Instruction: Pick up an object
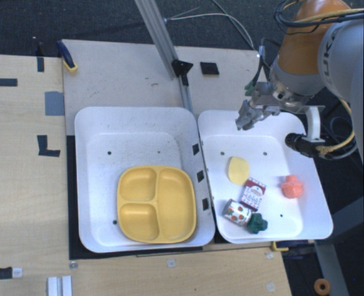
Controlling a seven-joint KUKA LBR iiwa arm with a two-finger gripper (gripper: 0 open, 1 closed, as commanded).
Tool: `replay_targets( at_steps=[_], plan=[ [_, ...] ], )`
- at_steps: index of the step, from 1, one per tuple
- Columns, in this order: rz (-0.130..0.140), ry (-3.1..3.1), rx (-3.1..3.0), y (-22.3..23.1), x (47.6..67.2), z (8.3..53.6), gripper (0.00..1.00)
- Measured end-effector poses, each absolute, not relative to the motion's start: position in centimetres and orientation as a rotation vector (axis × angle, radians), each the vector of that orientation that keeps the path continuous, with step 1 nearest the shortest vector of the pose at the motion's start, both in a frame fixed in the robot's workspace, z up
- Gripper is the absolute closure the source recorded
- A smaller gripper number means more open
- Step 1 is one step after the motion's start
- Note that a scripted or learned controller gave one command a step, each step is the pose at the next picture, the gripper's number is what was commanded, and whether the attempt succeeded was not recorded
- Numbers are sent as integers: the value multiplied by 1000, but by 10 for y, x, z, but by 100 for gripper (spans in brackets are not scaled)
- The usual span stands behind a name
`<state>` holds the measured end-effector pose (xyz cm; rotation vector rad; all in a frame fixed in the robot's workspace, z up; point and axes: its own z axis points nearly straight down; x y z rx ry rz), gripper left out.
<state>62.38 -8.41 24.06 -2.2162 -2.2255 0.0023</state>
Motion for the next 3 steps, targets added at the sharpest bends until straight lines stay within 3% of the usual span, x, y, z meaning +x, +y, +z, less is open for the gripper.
replay_targets(
  at_steps=[3],
  plan=[
    [4,-2226,-2214,61,625,224,100]
  ],
)
